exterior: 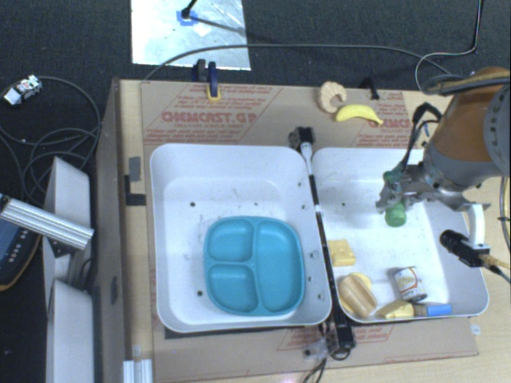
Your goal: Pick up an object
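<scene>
several small toys lie along the right bin's [479,302] near edge; farther back a green piece [395,215] sits pinched under the gripper [394,201], likely light, hard and slippery, best squeezed across its middle.

A blue divided plate [255,264] lies in the left bin [172,174]; perhaps a banana [358,114] behind.
</scene>
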`<state>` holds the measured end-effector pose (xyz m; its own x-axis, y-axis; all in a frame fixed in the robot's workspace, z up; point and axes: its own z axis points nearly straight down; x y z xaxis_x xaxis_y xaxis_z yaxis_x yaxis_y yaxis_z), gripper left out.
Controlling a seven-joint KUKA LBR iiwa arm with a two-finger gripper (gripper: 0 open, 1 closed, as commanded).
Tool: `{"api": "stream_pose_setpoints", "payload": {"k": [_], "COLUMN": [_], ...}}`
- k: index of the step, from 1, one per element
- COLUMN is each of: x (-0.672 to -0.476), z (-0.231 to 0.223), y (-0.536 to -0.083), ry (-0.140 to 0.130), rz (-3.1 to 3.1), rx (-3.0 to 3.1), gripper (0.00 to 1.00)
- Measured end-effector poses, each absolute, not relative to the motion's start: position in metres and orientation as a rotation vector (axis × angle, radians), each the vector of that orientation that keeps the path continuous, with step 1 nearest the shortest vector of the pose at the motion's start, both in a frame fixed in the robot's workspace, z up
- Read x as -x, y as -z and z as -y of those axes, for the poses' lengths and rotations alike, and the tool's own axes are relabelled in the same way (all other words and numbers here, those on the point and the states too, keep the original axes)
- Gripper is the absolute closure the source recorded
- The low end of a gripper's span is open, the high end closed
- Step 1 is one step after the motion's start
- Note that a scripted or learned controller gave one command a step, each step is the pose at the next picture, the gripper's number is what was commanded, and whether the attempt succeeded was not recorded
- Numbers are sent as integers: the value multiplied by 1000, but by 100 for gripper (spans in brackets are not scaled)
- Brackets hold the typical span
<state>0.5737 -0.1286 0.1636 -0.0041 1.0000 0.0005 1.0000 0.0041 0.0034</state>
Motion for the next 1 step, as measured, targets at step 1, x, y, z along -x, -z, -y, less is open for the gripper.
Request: {"api": "stream_pose_setpoints", "payload": {"k": [1], "x": [-540], "z": [39], "y": [-184], "ry": [-3], "rz": [-2225], "rx": [-2217], "gripper": [100]}}
